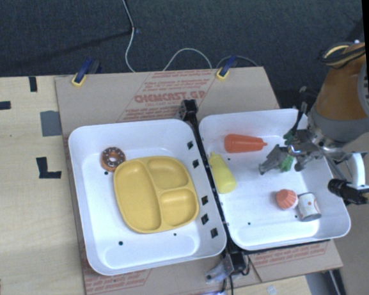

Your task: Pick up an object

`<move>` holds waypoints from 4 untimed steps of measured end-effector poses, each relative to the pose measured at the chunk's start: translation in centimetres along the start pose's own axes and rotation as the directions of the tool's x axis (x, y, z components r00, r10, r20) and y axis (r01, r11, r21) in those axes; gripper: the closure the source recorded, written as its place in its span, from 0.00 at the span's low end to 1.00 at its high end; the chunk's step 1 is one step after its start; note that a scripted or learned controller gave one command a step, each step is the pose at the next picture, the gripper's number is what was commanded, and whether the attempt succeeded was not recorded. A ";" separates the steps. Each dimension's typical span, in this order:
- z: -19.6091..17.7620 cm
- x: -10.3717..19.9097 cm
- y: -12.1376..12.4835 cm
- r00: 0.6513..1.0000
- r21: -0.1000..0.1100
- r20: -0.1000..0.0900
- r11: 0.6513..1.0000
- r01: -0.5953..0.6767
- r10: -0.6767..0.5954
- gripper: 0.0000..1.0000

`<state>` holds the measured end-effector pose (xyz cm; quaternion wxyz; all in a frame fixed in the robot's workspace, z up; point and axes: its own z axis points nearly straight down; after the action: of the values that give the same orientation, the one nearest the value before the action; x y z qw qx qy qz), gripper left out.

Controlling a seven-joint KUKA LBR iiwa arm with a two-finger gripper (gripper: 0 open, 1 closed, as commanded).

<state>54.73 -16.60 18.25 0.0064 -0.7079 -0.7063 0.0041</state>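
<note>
Over the right bin (333,227), the gripper (277,161) reaches in from the right edge on the grey arm (338,107) with its orange band, and sits low above the bin's upper middle part; whether the fingers are open or closed cannot be told, since they show as a dark tangle with a small green thing (287,163) right against them — it may lie between them or just beside them. Up and to the left of the gripper lies an orange carrot (244,143), pointing right, near but apart from the tip. At this bin's left wall rests a yellow bottle-shaped thing (222,173), lengthwise along the divider. Lower down, toward the bin's front right, an orange-red round thing (286,198) lies just beside a small white-and-grey can (307,207) on its side. The left bin (91,184) holds a yellow divided plate (155,192) with three compartments, tilted a little, and a brown sprinkled doughnut (113,157) touching or nearly touching the plate's upper left rim. Both bins stand on a brown cardboard sheet (160,94) on the tabletop (23,209) — a white cable (130,39) loops behind them
</note>
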 end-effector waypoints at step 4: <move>8.1 -0.3 -0.3 1.000 -0.011 0.003 1.000 0.004 -0.004 1.00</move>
<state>54.33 -16.88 10.13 0.0014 -0.7063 -0.7079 0.0010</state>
